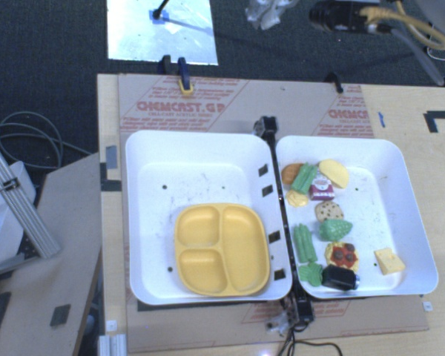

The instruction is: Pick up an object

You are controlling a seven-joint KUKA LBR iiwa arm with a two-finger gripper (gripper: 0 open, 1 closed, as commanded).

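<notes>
Two white bins sit side by side: the left bin (pixel 144 169) holds a yellow divided tray (pixel 222 248) at its near side, while the right bin (pixel 404 199) holds toy foods along its left wall, among them a black piece (pixel 339 278), a pizza slice (pixel 343 255), a cheese wedge (pixel 389 261) and a cookie (pixel 328 211). Far beyond the bins, at the top edge, hangs the gripper (pixel 271 10), too blurred to tell how its fingers stand.

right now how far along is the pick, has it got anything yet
Nothing looks done yet. The gripper is up at the top of the view, above the bench and outside both bins, with no item between its fingers. The toy food, including the cheese wedge and the pizza slice, lies in the right bin. The yellow divided tray sits in the left bin. The reach, grasp and lift all remain.
</notes>
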